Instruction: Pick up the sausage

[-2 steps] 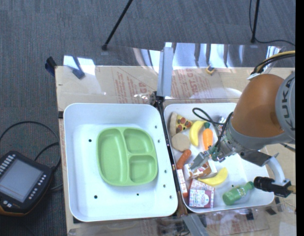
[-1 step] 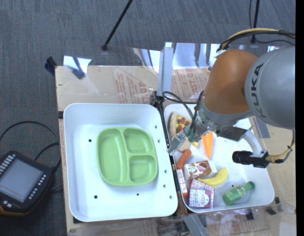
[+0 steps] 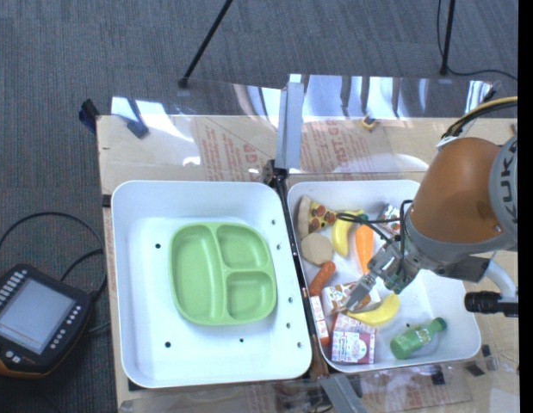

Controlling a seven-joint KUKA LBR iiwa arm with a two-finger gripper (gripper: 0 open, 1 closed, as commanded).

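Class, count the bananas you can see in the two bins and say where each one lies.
2. One banana lies near the right bin's back, beside the carrot; another lies under the gripper. The arm may hide more.

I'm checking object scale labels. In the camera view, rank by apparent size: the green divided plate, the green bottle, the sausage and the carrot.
1. green divided plate, by far.
2. green bottle.
3. carrot and sausage: too alike to rank; the carrot looks slightly longer.

Two white bins (image 3: pixel 128 231), one green plate (image 3: pixel 223 274), two bananas (image 3: pixel 342 231).
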